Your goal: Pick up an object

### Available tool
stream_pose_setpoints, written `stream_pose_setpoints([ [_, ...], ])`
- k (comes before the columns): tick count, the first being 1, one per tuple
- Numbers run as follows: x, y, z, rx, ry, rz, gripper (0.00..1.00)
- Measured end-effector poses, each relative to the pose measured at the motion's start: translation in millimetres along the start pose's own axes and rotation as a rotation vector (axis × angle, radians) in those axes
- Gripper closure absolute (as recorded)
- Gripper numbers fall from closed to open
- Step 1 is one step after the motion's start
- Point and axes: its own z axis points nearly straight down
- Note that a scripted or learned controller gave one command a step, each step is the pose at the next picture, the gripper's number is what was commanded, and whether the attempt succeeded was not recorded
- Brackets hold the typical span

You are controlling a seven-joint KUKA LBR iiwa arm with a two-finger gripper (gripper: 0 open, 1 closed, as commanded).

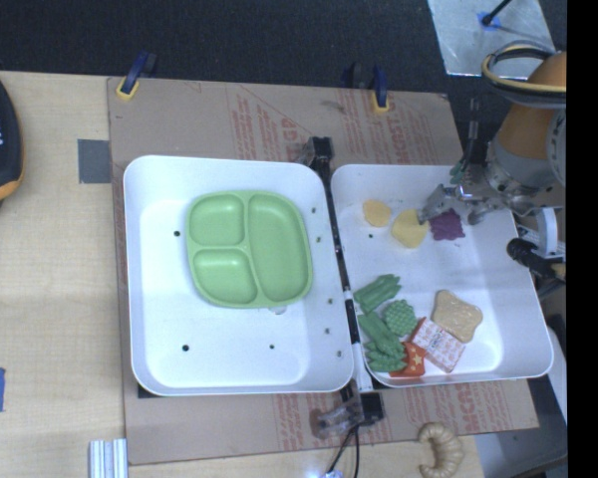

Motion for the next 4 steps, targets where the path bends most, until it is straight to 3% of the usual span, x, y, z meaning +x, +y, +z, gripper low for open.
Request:
stream_pose_setpoints([
  [1,-0.9,1.2,-12.7,-0.003,-0.002,-0.004,1.00],
  [2,-0.5,1.0,-12.1,-0.002,-0.002,-0.005,0.00],
  [3,-0.3,-4.4,-0.9,0.002,0.000,0.000,0.00],
  [4,-0.9,-3.6,-12.9,0.001,0.000,-0.003,1.00],
])
